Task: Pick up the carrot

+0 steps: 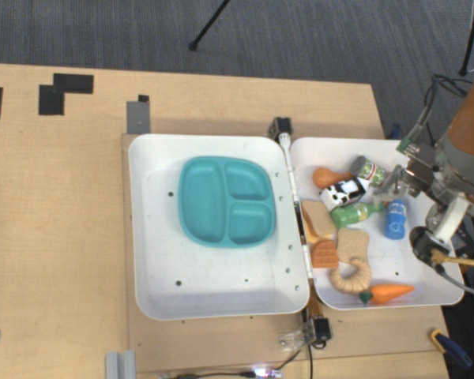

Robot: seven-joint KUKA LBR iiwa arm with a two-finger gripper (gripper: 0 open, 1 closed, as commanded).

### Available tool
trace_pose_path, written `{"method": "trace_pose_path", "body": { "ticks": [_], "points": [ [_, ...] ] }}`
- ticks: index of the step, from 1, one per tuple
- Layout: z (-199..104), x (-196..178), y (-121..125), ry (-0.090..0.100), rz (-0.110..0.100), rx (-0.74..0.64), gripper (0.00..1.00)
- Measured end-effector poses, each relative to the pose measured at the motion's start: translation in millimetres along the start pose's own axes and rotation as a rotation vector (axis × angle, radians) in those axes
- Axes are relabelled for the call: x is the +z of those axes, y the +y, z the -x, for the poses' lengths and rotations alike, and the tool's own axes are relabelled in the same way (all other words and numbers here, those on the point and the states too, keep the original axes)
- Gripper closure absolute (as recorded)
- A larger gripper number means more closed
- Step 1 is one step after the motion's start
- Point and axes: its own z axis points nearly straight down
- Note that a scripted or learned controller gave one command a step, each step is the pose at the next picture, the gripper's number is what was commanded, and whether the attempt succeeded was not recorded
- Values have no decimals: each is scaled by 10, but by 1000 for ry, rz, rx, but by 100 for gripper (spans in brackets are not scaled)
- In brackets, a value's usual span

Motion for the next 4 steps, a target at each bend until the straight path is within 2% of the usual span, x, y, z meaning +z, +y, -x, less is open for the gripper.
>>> {"method": "trace_pose_path", "body": {
  "ticks": [1, 2, 3, 4],
  "points": [
    [218, 685, 119, -2, -9, -228, 0],
    [101, 687, 62, 3, -4, -597, 0],
    [-191, 1144, -154, 2, -7, -677, 0],
    [-85, 1928, 182, 7, 18, -699, 0]
  ]
}}
